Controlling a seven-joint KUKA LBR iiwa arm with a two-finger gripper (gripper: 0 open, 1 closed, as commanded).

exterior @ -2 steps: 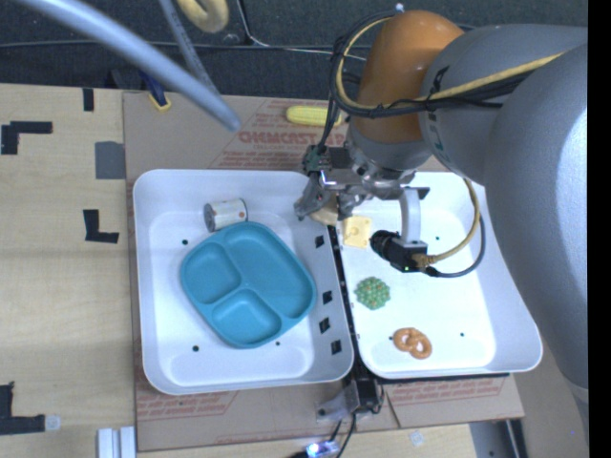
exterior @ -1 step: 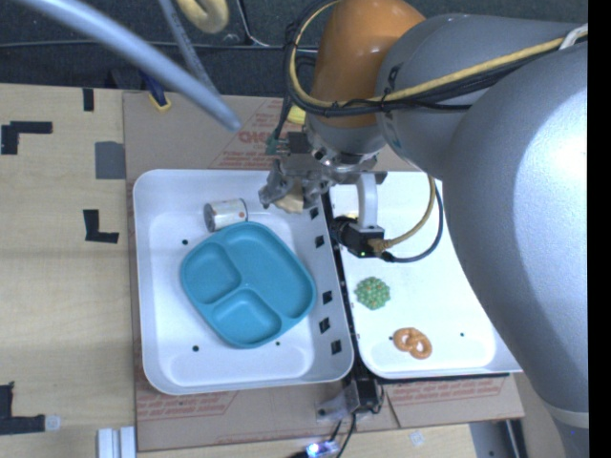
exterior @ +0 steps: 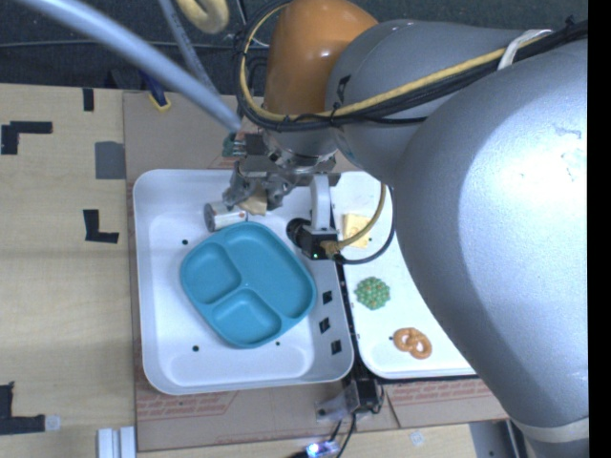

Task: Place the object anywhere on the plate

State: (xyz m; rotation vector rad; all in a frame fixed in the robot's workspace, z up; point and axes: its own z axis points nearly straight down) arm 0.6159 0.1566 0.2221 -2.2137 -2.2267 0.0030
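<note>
A blue plate (exterior: 246, 286) with three compartments lies in the left white bin (exterior: 158, 284). My gripper (exterior: 252, 200) hangs under the orange wrist band, just over the plate's far edge. A small tan object (exterior: 255, 202) shows between its fingers, so the gripper is shut on it. A short grey piece (exterior: 225, 218) pokes out at the gripper's lower left, close to the bin floor beside the plate's far rim. The arm hides the back of both bins.
The right bin (exterior: 434, 365) holds a yellow wedge (exterior: 355, 225), a green knobbly ball (exterior: 372, 292) and a brown pretzel (exterior: 412, 343). A black cable loop (exterior: 304, 237) hangs at the divider between the bins. The big grey arm covers the right side.
</note>
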